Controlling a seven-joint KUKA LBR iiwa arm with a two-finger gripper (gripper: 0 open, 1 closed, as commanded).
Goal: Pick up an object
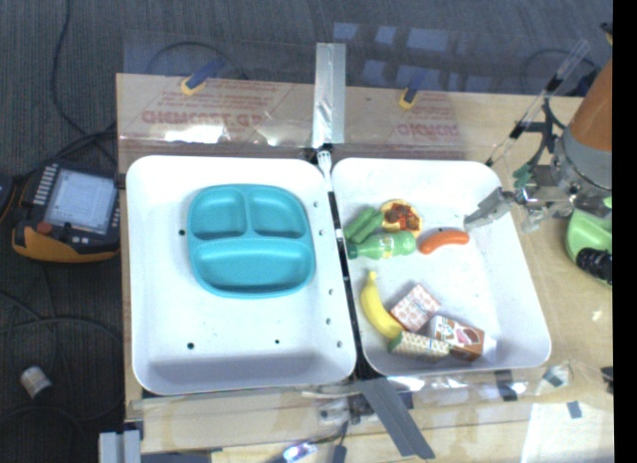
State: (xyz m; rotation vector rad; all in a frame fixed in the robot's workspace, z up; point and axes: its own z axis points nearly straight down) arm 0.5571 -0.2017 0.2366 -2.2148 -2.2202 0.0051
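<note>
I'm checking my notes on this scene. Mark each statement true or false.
1. The blue plate lies in the left bin. True.
2. The banana lies on the blue plate. False: it lies in the right bin.
3. The gripper is over the left bin. False: it is at the right bin's far right part.
4. The orange sausage lies near the gripper. True.

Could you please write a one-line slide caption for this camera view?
Gripper poised at the right bin's edge near an orange sausage; blue divided tray in the left bin.
</note>
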